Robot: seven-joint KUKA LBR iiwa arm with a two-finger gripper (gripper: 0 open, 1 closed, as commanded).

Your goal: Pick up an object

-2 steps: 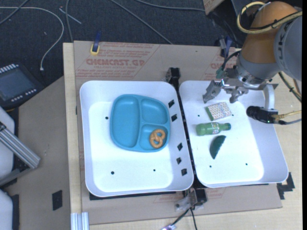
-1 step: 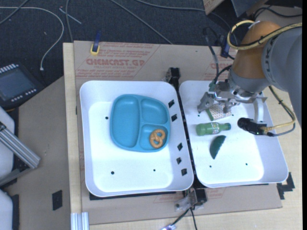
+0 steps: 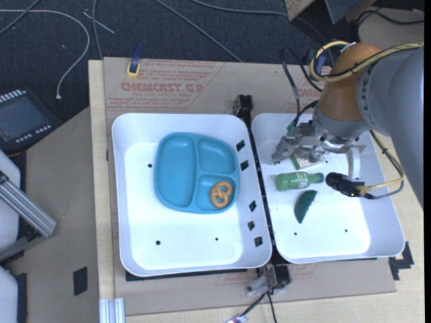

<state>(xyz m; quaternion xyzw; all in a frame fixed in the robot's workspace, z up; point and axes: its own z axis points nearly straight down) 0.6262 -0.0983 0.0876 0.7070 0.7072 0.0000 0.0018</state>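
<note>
In the right bin [image 3: 350, 237] lie a small green bottle [image 3: 298, 179] with a white cap end and, just below it, a dark green leaf-shaped piece [image 3: 304, 204]. My gripper [image 3: 294, 147] hangs over the upper part of this bin, just above the bottle, and under it shows a small white and red item [image 3: 307, 160]. In the left bin [image 3: 182, 241] a blue divided plate [image 3: 195, 172] holds a pretzel [image 3: 220, 193] in its lower right compartment.
A raised divider with black clips [image 3: 252, 180] separates the two bins. Cardboard [image 3: 168, 79] lies under the bins, with cables on the dark floor behind. The grey arm [image 3: 390, 93] enters from the upper right.
</note>
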